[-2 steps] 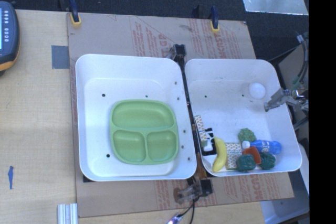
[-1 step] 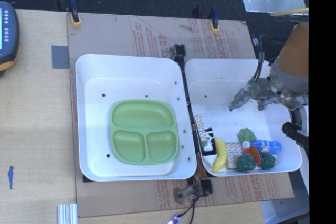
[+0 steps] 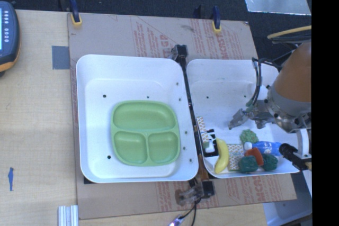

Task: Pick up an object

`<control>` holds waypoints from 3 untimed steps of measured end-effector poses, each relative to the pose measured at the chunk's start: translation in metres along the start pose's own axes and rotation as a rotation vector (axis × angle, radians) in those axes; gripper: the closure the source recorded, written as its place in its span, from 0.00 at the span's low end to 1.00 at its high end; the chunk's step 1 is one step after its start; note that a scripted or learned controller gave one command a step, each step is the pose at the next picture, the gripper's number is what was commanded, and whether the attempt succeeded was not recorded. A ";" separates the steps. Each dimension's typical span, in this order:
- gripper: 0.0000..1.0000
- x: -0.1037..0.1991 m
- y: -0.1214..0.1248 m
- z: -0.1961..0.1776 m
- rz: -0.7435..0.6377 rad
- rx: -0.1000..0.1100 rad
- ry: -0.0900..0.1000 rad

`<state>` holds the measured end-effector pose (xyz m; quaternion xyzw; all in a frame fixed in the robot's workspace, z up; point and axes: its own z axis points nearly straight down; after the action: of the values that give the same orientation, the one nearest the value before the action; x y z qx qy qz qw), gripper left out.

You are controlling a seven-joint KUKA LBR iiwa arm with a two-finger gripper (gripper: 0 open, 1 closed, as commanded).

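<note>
Bench with two shallow white bins set side by side on a brown board, the board held down by clamps (image 3: 76, 12) at its far edge, presumably so nothing shifts under the arm. Left bin (image 3: 90, 114): holds one green divided plate (image 3: 144, 132), lying flat near the middle, three compartments, all bare; well apart from the arm and not the likely target. Right bin (image 3: 212, 79): far half bare; near half holds a crowded heap of small things pushed toward the near wall. Heap, item by item: a yellow banana (image 3: 222, 156) lying along the near left corner; a small black-and-white item (image 3: 207, 144) just beside it against the dividing wall, kind unclear; a patterned card or packet (image 3: 234, 157) partly under the banana; a green leafy piece (image 3: 248, 137); a blue-and-white bottle (image 3: 263, 146) on its side; an orange-red piece (image 3: 256, 155); two dark green lumps (image 3: 247, 165), like toy broccoli, touching the near wall. Arm: enters from the right, orange band over the right bin's right side. Gripper (image 3: 244, 116): grey, low over the right bin, just beyond the heap and near the leafy piece; nothing is visible between its fingers, and I cannot tell how wide they stand. Judgement: no object is picked yet; the heap lies closest, and its tight packing could make a clean single grasp hard.
</note>
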<state>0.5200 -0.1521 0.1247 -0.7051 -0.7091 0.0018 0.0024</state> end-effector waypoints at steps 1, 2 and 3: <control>0.00 0.022 0.116 0.033 -0.004 -0.012 -0.002; 1.00 0.019 0.111 0.022 -0.002 -0.002 -0.001; 1.00 0.056 0.041 0.034 0.003 0.004 0.001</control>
<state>0.5610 -0.0962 0.0908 -0.7060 -0.7082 0.0030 0.0042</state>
